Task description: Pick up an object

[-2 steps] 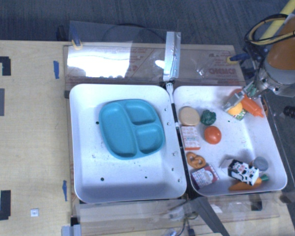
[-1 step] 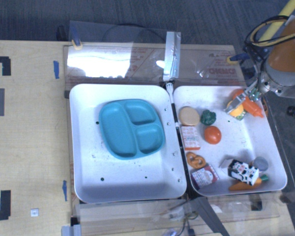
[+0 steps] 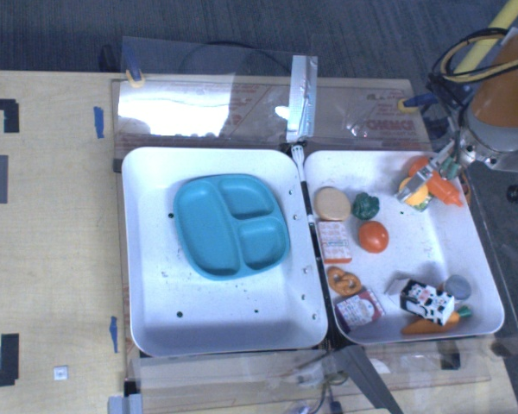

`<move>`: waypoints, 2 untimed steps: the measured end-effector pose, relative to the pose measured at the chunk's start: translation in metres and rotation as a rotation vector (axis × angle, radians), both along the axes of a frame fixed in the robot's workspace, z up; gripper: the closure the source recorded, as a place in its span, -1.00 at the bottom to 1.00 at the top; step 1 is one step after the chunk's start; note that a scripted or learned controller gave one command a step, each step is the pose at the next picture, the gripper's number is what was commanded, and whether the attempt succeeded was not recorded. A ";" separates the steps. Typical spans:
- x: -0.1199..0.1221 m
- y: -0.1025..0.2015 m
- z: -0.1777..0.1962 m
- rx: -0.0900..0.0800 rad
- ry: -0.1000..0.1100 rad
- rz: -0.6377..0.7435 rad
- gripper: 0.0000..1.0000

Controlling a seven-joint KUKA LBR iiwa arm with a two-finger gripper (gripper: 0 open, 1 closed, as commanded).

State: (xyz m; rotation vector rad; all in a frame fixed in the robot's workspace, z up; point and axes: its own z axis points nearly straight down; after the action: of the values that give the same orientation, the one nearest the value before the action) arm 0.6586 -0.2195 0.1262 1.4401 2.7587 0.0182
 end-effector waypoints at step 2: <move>-0.001 -0.002 0.000 -0.004 0.001 0.062 -1.00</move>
State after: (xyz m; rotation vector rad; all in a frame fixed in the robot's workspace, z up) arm 0.6578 -0.2214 0.1259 1.3543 2.8012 0.0142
